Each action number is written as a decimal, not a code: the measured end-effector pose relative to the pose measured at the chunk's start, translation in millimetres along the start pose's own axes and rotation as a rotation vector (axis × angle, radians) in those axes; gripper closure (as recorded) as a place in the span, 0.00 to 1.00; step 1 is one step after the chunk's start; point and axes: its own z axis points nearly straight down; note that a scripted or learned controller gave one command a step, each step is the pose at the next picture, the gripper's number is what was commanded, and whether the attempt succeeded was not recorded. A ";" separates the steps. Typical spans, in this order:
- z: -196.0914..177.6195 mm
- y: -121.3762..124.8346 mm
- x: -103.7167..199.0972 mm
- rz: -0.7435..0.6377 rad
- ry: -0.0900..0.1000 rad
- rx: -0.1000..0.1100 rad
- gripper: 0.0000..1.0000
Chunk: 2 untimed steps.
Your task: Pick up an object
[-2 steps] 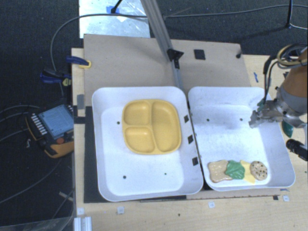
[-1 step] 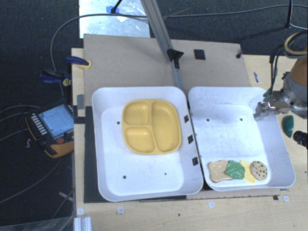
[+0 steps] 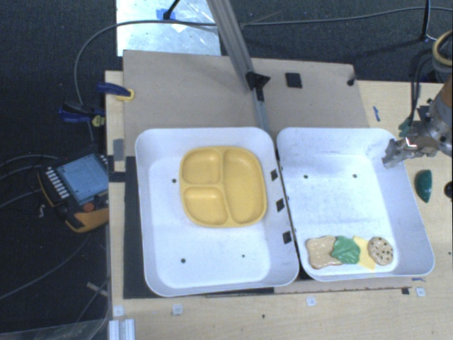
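Observation:
Several flat toy foods lie in a row at the near edge of the right bin (image 3: 340,183): a tan bread slice (image 3: 322,251), a green leaf (image 3: 346,249), a yellow piece (image 3: 364,255) and a round spotted cookie (image 3: 381,250). My gripper (image 3: 398,151) hangs over the right bin's far right rim, well away from the foods. Nothing shows between or below its tips. A yellow divided plate (image 3: 223,186) rests in the left bin (image 3: 163,246).
A teal object (image 3: 423,185) lies on the bench just outside the right bin's right rim. A slanted grey pole (image 3: 230,30) reaches down to the gap between the bins. Cables and a handheld controller (image 3: 76,186) sit off the bench at left.

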 end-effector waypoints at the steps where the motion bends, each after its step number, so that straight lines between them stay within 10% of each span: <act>1: -7.8 -9.3 50.1 -0.003 0.003 0.004 1.00; 2: -13.8 -16.6 99.0 -0.003 0.004 0.004 1.00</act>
